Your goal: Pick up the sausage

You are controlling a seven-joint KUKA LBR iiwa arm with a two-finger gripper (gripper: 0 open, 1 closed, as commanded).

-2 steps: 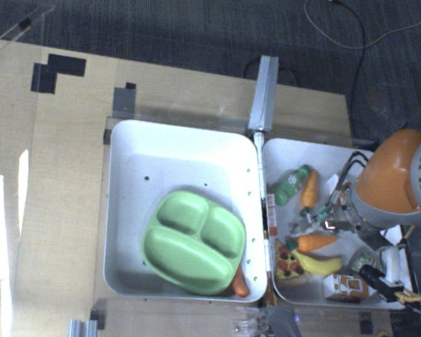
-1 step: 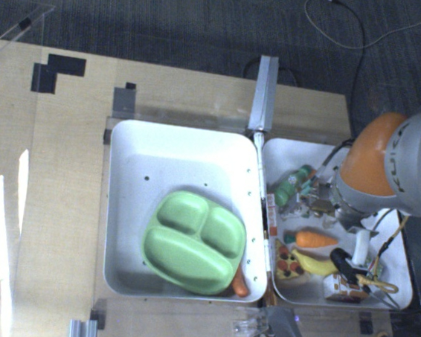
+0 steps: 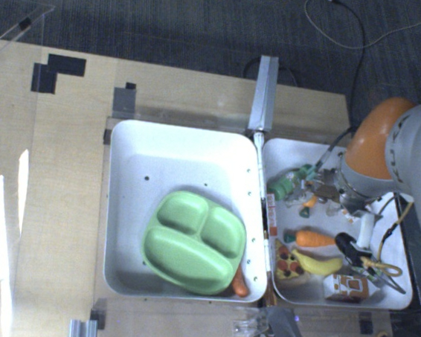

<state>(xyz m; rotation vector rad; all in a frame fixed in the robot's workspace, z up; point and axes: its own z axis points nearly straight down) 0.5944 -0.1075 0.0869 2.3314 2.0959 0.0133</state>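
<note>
Camera view: what looks like the sausage (image 3: 239, 284) peeks from under the green plate (image 3: 194, 241) at the left bin's (image 3: 133, 156) lower right corner, well apart from the gripper (image 3: 326, 190) over the right bin (image 3: 276, 152) at upper right; I cannot tell its opening.

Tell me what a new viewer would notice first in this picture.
First, the big green plate lying across the left bin, with an orange-brown sausage peeking out at its lower right edge. Next, the arm with its orange band over the right bin, above a carrot and banana.
</note>
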